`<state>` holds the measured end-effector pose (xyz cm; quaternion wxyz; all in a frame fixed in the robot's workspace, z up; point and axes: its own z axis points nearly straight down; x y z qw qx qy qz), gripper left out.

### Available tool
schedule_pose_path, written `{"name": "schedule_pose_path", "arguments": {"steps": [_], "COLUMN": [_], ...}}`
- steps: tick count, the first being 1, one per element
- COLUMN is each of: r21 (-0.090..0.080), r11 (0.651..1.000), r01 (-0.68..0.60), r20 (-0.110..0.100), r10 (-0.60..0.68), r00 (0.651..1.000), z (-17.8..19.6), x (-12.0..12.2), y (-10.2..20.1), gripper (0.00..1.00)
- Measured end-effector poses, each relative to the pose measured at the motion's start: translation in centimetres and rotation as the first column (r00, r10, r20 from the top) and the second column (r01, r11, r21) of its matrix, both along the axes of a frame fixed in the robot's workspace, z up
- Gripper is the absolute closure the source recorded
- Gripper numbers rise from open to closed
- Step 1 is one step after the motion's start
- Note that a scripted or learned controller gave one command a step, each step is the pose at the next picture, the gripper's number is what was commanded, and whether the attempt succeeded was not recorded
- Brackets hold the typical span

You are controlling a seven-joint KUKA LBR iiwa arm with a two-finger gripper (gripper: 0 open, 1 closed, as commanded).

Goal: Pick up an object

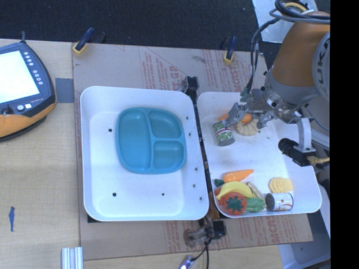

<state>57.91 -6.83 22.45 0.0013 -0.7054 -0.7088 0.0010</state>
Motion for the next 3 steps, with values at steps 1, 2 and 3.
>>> {"name": "schedule_pose_path", "arguments": {"steps": [1, 2, 3], "r21": [-0.001, -0.001, 0.001], "r11": [1.000, 1.000, 1.000], "r01": [0.002, 0.000, 0.001], "r20": [-0.003, -0.003, 0.001], "r10": [-0.002, 0.000, -0.001], "r00": [1.000, 1.000, 1.000], "z": [-11.3, -10.2, -3.2], "x": [3.2, 3.3, -0.2], "y": [-6.1, -6.1, -1.9], "gripper": [0.00, 1.00, 1.00]}}
